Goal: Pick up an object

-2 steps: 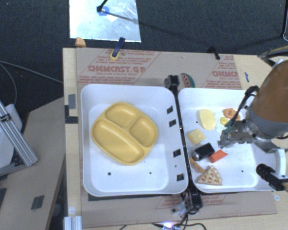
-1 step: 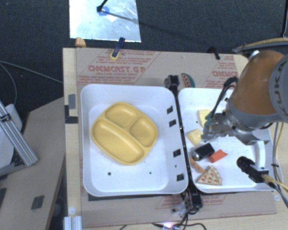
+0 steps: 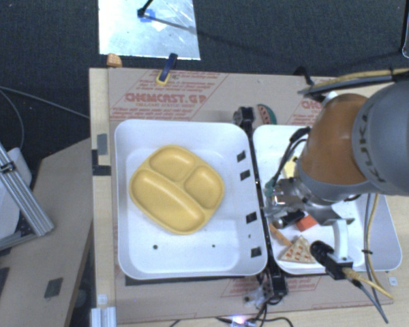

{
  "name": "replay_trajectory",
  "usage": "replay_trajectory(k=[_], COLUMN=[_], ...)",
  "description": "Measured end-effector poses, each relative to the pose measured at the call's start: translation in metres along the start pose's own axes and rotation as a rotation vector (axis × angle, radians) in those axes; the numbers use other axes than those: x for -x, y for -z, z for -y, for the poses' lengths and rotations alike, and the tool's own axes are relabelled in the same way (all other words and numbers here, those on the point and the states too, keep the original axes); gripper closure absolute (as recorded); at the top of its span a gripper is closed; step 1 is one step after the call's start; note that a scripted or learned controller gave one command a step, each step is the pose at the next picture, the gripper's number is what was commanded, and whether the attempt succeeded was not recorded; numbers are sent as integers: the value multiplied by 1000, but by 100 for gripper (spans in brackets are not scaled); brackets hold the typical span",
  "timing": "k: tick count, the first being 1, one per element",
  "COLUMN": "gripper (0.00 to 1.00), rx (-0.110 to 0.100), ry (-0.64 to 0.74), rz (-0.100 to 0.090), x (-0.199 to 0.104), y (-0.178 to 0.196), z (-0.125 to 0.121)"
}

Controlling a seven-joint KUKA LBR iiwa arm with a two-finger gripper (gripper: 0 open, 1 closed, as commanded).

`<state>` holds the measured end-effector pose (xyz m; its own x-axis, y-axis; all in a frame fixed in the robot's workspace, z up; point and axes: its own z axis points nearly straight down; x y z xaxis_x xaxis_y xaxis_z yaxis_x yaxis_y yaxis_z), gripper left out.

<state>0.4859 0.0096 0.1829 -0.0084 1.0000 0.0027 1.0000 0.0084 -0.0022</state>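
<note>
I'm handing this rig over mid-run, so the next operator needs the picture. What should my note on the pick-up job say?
End effector: low over the left part of the right bin. I cannot tell whether it is open or shut.
Things: the yellow divided plate lies flat in the left bin. The pizza-slice toy and a small orange piece lie in the right bin, close to the end effector.
Done: nothing is visibly held.
Left: grasp one object and lift it clear.
</note>
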Motion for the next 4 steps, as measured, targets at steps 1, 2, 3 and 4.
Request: replay_trajectory(k=[1,2,3,4], gripper=[100,100,100,100], rx=[17,11,11,-9], ry=[2,0,-10,-10], rz=[0,0,3,5], x=[-34,-67,-21,-3], y=[132,192,252,109], z=[-2,-3,-1,-37])
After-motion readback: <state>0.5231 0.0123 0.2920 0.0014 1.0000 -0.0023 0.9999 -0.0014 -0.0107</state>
